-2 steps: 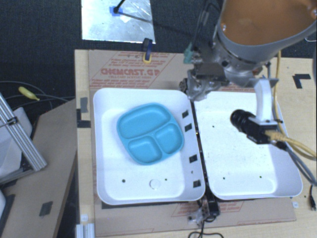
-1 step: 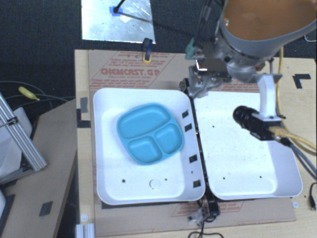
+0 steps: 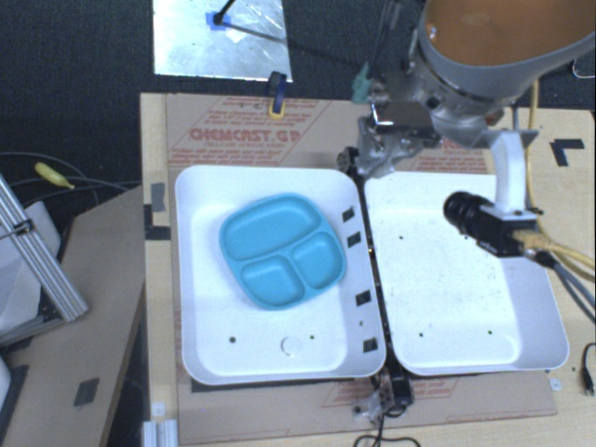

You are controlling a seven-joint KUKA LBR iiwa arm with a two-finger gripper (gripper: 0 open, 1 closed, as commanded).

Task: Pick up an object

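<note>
One blue plate [image 3: 281,250] in left bin [image 3: 200,343]

light: bright, even, from overhead | glare: foil-like sheet [image 3: 222,24] at top shines; white bins [image 3: 270,343] near washed out | shadows: soft, faint beneath blue plate [image 3: 281,250] | focus: arm [image 3: 503,26] blurred up close, bins sharp | surround: dark floor

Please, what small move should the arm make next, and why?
Probably move the gripper toward the view's left, above the blue divided plate in the left bin. The gripper sits at the bins' far edge near the divider, apart from the plate.
</note>
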